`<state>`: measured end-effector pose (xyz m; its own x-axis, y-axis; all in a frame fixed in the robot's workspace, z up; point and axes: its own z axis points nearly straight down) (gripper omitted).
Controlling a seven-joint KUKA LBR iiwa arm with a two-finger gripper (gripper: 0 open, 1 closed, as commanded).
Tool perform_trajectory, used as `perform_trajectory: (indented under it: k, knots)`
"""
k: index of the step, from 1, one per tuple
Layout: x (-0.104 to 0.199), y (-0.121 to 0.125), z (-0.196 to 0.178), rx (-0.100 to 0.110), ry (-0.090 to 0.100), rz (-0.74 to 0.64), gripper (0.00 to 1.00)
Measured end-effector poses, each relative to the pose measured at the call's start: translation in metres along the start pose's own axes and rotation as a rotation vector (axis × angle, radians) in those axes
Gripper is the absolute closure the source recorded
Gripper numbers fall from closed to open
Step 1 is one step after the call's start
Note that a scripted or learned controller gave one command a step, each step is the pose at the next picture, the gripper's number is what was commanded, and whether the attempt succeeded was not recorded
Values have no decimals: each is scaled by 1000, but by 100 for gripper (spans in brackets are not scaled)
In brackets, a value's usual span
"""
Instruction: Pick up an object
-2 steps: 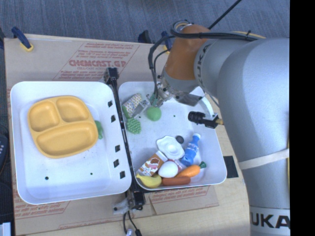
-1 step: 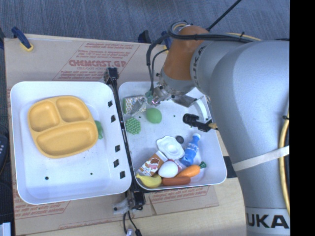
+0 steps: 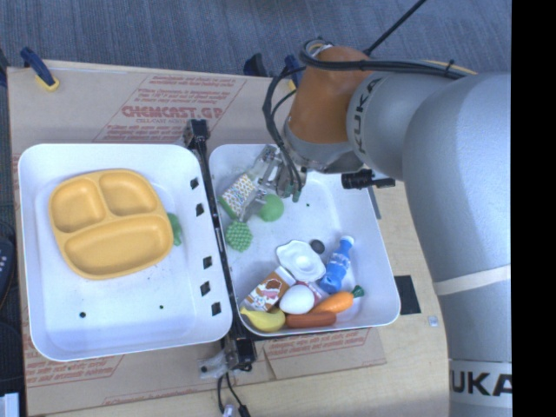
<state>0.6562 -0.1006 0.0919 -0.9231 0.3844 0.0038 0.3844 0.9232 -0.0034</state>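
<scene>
Camera view evidence places the gripper (image 3: 276,181) low in the upper part of the right bin (image 3: 369,224), with a pale, speckled green packet (image 3: 238,195) lying tilted just to its left and a small green ball (image 3: 272,208) directly below it. Whether either item is actually held between the fingers cannot be told, nor can the fingers' spread be judged, since they are masked by the wrist hardware. A miss is considered likely: the packet and ball sit close together, so both could be nudged, or one pinched at its edge and dropped on the lift. A knobbly green ball (image 3: 239,235) lies just below the packet. Further toys are crowded at the bin's lower end: a white dish (image 3: 300,257), a blue bottle (image 3: 339,263), a carrot (image 3: 333,303) and a banana (image 3: 263,321). A yellow divided tray (image 3: 109,222) is noted in the left bin (image 3: 52,320).
</scene>
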Motion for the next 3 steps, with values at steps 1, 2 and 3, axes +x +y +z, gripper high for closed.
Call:
perform_trajectory:
  k: [1, 2, 3]
  knots:
    - [9, -5, 0, -2, -2, -528, 0]
    - [2, 6, -1, 4, -7, -632, 0]
    - [-8, -16, -21, -1, -7, -698, 0]
